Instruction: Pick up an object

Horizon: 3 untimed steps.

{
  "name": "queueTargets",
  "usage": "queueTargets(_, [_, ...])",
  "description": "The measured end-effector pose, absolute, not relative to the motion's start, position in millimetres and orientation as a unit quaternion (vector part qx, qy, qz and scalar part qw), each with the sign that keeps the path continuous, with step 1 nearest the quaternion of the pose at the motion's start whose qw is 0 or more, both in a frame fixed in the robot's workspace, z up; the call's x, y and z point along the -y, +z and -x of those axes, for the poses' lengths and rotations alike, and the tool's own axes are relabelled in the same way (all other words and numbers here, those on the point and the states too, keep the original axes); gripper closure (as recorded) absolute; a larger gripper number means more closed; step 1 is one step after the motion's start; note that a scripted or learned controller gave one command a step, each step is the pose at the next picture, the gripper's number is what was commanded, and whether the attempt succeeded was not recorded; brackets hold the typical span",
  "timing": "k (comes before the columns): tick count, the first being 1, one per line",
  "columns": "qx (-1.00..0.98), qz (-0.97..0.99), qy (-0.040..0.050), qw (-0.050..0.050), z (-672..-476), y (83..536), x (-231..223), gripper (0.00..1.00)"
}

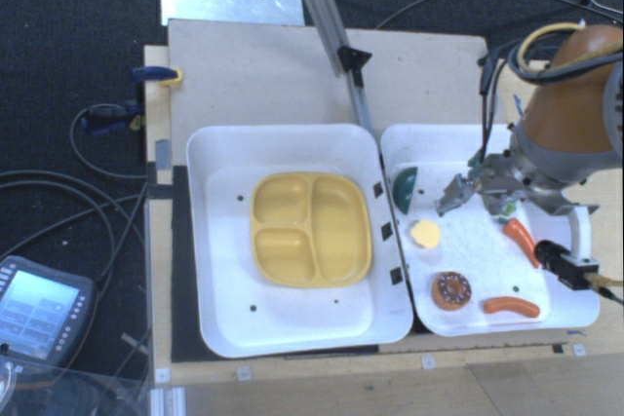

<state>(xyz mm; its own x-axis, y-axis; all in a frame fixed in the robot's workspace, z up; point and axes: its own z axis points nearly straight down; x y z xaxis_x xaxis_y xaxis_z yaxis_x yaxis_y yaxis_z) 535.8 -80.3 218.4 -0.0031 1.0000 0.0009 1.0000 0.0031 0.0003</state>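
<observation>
Tool [456,198] above right bin [468,319], toy food

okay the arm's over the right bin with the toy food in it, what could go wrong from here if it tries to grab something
1. The gripper sits between the green piece and the yellow piece, above neither, so a straight descent would likely close on bare bin floor.
2. The green piece lies against the right bin's left wall, so a finger could hit the wall.
3. The orange carrot lies partly under the wrist, so it may get knocked.

I see 2 smooth white plastic bins [292,146], a matt yellow plastic tray [312,229], and a rough board benchtop [253,73].
</observation>
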Motion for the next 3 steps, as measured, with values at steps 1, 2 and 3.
queueTargets(1, [0.707, 0.707, -0.0008, 0.000, -536.0, 219, 80, 0.00])
queueTargets(2, [0.707, 0.707, 0.0017, 0.002, -528.7, 158, 82, 0.00])
queueTargets(3, [0.707, 0.707, 0.0014, 0.002, -525.0, 112, 91, 0.00])
